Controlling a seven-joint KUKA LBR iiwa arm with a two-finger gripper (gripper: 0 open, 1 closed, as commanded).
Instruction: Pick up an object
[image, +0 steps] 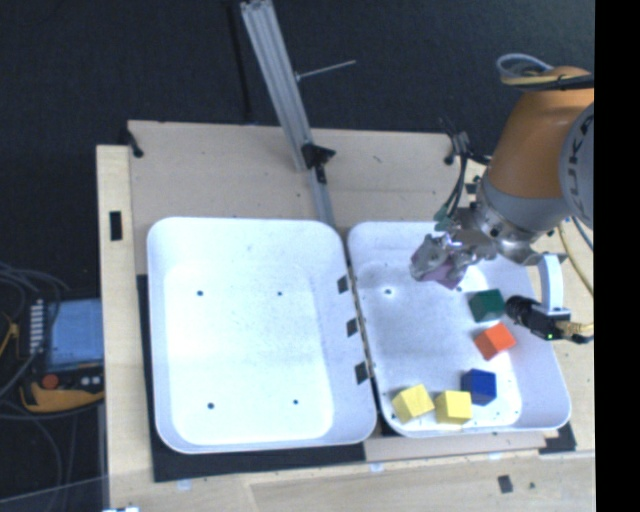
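Fingers (440, 268) apart; five blocks (487, 304), two yellow (412, 403).

A: Where was there room in the right bin (372, 300)?
B: Its left half lay bare. Green block (487, 304), orange block (494, 341), blue block (480, 385) and two yellow blocks (412, 403) (453, 406) crowded the right side and near edge.
A: Obstacles above?
B: A slanted metal pole (290, 105) crossed behind the bins.

Bright, even overhead light washes out the shallow white plastic bins (250, 330), shadows faint, focus slightly soft throughout.
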